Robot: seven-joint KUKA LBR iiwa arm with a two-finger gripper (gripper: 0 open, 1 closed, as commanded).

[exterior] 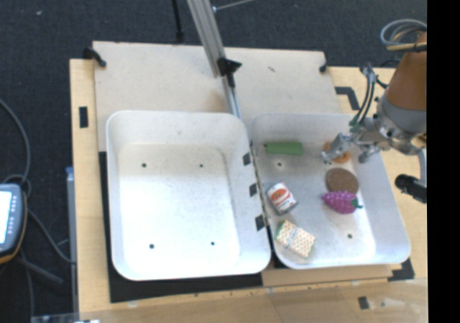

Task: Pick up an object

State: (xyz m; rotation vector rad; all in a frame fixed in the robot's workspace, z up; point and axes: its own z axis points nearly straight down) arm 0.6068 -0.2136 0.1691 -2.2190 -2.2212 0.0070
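- The end effector [352, 143] hangs over the upper right part of the right bin [381, 242], its metal fingers angled down and to the left; whether they are parted or closed cannot be told from this view.
- Just at its tip lies a small orange object [336, 153], partly hidden by the fingers. I cannot tell whether the fingers touch it, and nothing is visibly held between them.
- Judging from this, the pick is not yet done: the arm [408, 84] is down at the objects, but nothing is lifted. What is left is to close on one item and raise it clear of the bin.
- Below the end effector sit a brown round object [342, 180] and, touching its lower edge, a purple object [341, 201] that looks like a bunch of grapes.
- Further left in the same bin: a green bar [284, 147] near the top, a small red and white can [281, 198] in the middle, and a patterned packet [295, 239] near the lower edge.
- Count: six loose objects, all in the right bin, one of each kind.
- Two white bins stand side by side on the desk [180, 77]; the left bin [122, 199] holds none of them.
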